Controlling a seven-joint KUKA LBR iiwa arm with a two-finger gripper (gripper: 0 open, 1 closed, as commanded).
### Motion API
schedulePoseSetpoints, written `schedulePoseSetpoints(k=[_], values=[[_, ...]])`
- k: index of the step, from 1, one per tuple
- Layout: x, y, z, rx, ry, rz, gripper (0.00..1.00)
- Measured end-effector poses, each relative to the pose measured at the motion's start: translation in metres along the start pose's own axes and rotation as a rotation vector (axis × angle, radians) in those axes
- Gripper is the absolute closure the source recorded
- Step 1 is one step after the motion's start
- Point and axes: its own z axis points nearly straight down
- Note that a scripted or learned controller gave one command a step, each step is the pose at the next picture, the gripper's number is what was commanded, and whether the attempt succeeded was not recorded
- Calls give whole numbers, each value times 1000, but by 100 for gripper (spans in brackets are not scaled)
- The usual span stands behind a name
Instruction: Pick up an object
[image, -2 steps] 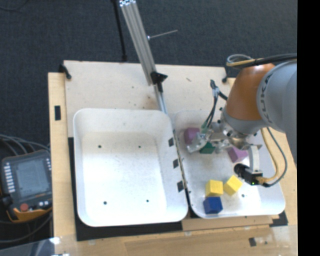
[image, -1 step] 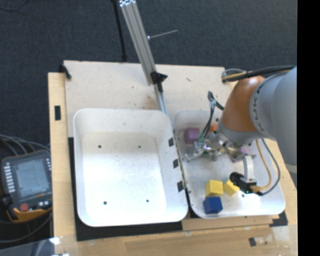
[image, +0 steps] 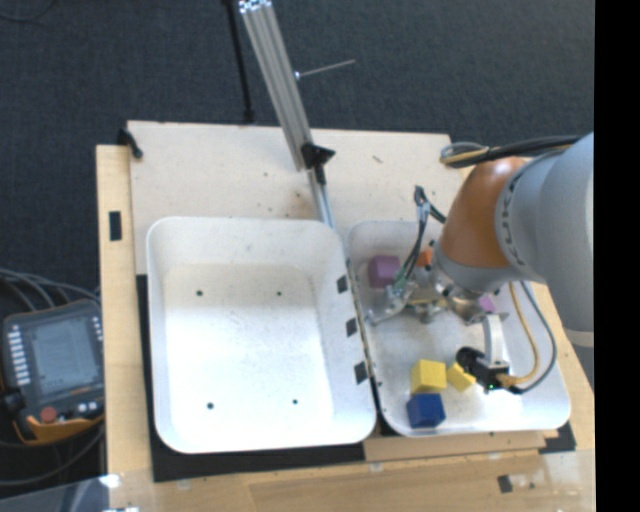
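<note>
Reach step: my claw (image: 437, 300) low in right bin (image: 560, 405), near purple block (image: 383, 269). Claw state: can't tell. Next: close, lift.

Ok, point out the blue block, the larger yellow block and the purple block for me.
blue block (image: 426, 410), camera view, middle of its top face.
larger yellow block (image: 430, 375), camera view, centre of its top face.
purple block (image: 383, 269), camera view, middle of its visible face.

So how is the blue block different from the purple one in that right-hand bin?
The blue block is dark blue, the purple block pale violet. The blue one lies at the bin's near edge, beside a yellow block; the purple one sits alone at the far end, close to the arm. Both look like small cubes resting in the same right bin.
</note>
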Motion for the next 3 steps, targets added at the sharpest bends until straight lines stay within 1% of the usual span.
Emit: schedulePoseSetpoints(k=[1, 2, 3], values=[[-1, 1, -12, -5, 0, 8, 100], [-5, 12, -71, -7, 0, -6, 100], [-7, 14, -111, -6, 0, -6, 100]])
